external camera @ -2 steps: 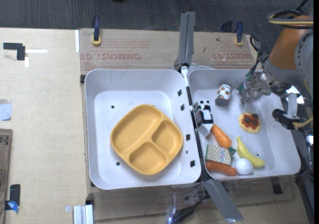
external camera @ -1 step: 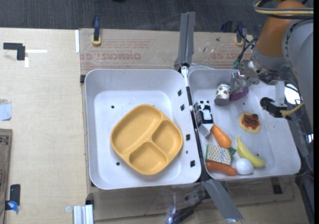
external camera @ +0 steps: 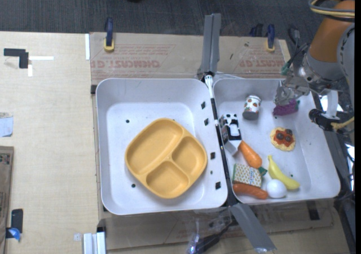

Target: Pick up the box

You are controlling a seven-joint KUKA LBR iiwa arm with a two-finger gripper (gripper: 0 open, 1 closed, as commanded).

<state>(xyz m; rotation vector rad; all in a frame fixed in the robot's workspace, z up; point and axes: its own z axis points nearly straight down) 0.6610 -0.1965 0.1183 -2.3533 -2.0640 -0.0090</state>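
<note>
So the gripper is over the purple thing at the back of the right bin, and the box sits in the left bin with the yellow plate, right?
Not quite. The camera view shows the box in the right bin, near its front between two carrots. The gripper is over the purple thing, and the yellow plate lies in the left bin.

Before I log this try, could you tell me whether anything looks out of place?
Yes: the gripper hangs over the purple item at the right bin's far end, while the box lies near the front, among carrots.

2 white bins (external camera: 107, 151), 1 yellow divided plate (external camera: 165, 158), 2 carrots (external camera: 250, 154), 1 banana (external camera: 282, 175), 1 box (external camera: 247, 175), 1 egg (external camera: 276, 189), 1 mini pizza (external camera: 283, 139).
</note>
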